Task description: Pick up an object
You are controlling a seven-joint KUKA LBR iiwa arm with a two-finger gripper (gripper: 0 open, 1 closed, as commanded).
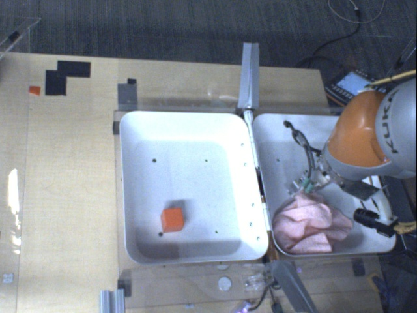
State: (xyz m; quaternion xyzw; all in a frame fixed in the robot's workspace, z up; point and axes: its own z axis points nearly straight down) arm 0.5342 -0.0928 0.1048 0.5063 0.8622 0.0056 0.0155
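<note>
An orange block [172,220] lies in the left bin [140,135], near its front left. A crumpled pink cloth [309,224] sits at the front of the right bin [277,142]. My gripper [306,185] hangs low in the right bin, just above the cloth's back edge. The grey arm with its orange band [355,139] comes in from the right and covers the bin's right side. Something small and greenish shows at the fingertips, too small to name.
A metal divider post [249,77] stands at the back between the two bins. Black patches [65,75] and a small orange mark [34,90] lie on the wooden bench at far left. Cables and a device [352,83] sit behind the right bin.
</note>
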